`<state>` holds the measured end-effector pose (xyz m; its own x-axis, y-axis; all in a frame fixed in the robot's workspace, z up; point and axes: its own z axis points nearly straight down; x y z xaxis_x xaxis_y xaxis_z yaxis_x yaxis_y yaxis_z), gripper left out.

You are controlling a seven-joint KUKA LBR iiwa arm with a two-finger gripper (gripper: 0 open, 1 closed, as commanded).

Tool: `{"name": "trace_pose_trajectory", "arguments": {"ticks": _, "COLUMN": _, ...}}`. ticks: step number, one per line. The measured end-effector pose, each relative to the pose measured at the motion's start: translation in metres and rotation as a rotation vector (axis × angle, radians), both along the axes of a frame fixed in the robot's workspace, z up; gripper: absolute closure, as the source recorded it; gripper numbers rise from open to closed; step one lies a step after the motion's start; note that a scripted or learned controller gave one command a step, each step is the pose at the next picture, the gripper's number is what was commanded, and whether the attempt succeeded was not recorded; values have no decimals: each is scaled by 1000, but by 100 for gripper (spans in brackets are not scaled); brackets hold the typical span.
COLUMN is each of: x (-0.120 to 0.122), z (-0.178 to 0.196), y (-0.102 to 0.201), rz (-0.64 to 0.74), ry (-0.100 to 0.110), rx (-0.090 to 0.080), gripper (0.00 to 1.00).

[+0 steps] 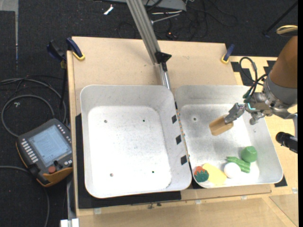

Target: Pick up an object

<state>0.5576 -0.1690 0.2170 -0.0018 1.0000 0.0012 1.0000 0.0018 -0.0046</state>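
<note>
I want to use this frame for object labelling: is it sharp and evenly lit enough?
Camera view: even, soft lighting, faint shadows. The tan wooden block at the gripper is slightly soft. The small green, white, yellow and red toys blur together. The right white bin shows no harsh glare.

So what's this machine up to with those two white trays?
A robot arm reaches in from the right over the right bin. Its gripper sits beside a tan wooden block, which seems to hang from one finger, though I can't tell whether it is truly gripped. A green toy, a white piece, a yellow piece and a small red and green toy lie along that bin's near edge.
</note>
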Motion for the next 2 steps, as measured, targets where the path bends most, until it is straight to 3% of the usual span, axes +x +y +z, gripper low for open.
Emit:
{"name": "trace_pose_trajectory", "arguments": {"ticks": 1, "x": 1, "z": 2, "y": 0, "rz": -1, "ry": -4, "rx": -1, "gripper": 0}}
{"name": "trace_pose_trajectory", "arguments": {"ticks": 2, "x": -7, "z": -44, "y": 2, "rz": -2, "ry": 1, "rx": 0, "gripper": 0}}
